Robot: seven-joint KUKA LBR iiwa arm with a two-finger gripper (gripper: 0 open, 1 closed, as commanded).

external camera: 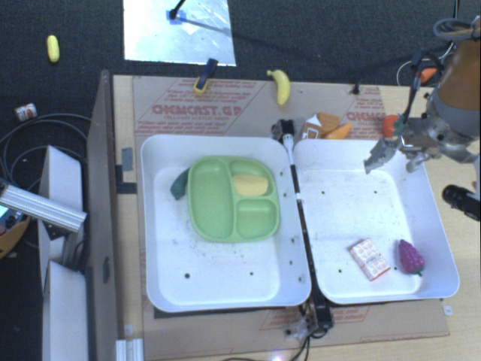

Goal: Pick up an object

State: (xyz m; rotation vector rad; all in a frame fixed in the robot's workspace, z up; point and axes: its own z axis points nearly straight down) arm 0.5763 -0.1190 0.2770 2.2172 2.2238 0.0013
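Green was the first thing I noticed: a divided green plate (229,200) sat in the left bin (169,277), well left of the centre divider (298,201), with a yellow piece (250,184) in its upper compartment and a dark green thing (179,184) touching the plate's left edge. Right of the divider, the right bin (353,201) had a small red-and-white box (369,259) and, just right of that, a purple grape bunch (410,256), both near the front wall. The gripper (396,155) hung over the bin's back right corner, far from the divider, nothing between its fingers, and honestly I couldn't tell if it was open or closed. My guess: go for the box, since it lay flat with space around it. Line the fingers across its narrow side, come straight down, and avoid nudging the grapes.
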